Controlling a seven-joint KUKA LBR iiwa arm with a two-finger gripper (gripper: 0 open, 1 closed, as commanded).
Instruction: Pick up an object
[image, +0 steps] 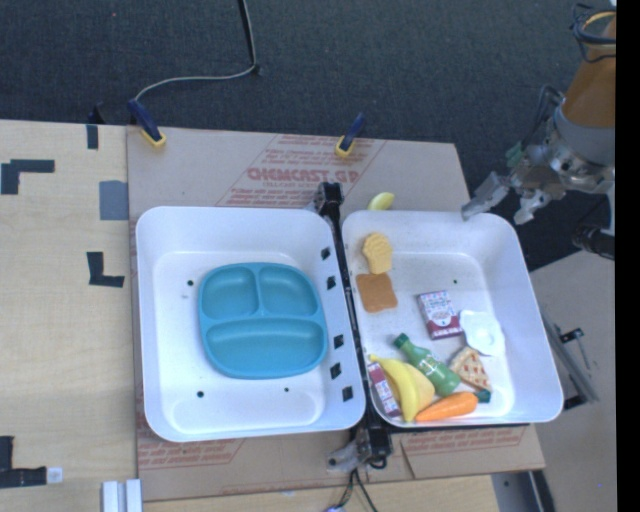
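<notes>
While my gripper is hovering with its grey metal fingers spread and pinching nothing, it is hanging just over the far rim of the glossy white right bin. Below and nearer the camera, toy food is lying loose: a ridged yellow crinkle chip, brown toast square, curved banana, orange carrot, green bottle. Well beyond, a smooth blue divided plate is resting in the left bin.
</notes>
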